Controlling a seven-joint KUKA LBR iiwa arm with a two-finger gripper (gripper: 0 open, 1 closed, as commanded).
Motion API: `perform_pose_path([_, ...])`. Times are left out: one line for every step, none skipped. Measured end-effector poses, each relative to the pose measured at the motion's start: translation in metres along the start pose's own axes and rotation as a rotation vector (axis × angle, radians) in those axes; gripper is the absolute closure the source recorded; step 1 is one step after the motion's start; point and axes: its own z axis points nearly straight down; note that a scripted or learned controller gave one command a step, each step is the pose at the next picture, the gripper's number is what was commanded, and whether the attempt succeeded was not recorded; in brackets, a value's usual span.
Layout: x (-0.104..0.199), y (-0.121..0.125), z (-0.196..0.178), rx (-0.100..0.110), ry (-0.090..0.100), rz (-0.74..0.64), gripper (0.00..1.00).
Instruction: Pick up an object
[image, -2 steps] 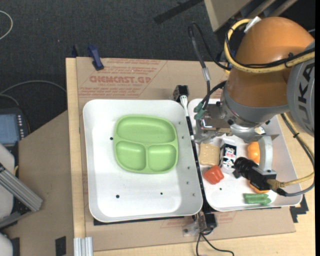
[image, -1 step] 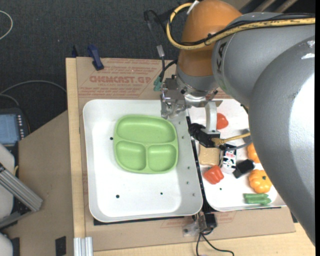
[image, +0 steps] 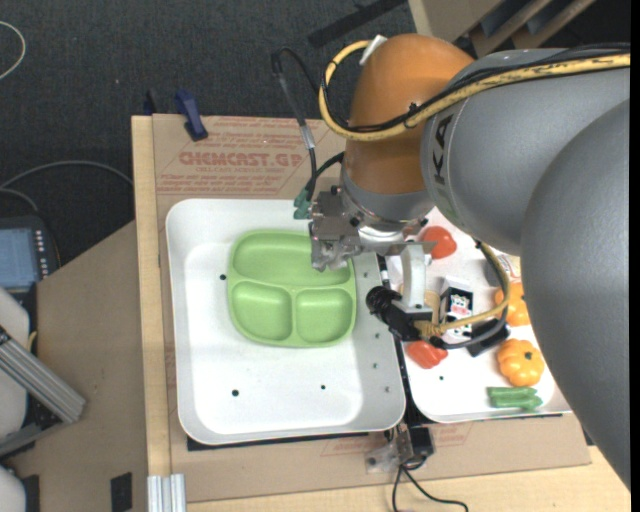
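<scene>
The pale green three-compartment plate lies flat in the left bin, its single long section farthest from the camera, and my claw hangs wrist-down over its right rim, grip state impossible to tell, small toys crowding the right bin.

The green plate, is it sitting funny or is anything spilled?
Nothing stands out. The green plate lies flat in the left bin, nothing spilled. The small toys, like the little pumpkin, sit in the right bin.
</scene>
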Motion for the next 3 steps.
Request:
perform_pose_path([0.06, -0.051, 0.018, 0.001, 0.0, -0.002, 1.0])
perform_pose_path([0.089, -0.022, -0.088, -0.02, 0.005, -0.001, 1.0])
perform_pose_path([0.086, 0.052, -0.036, -0.01, -0.001, 0.005, 1.0])
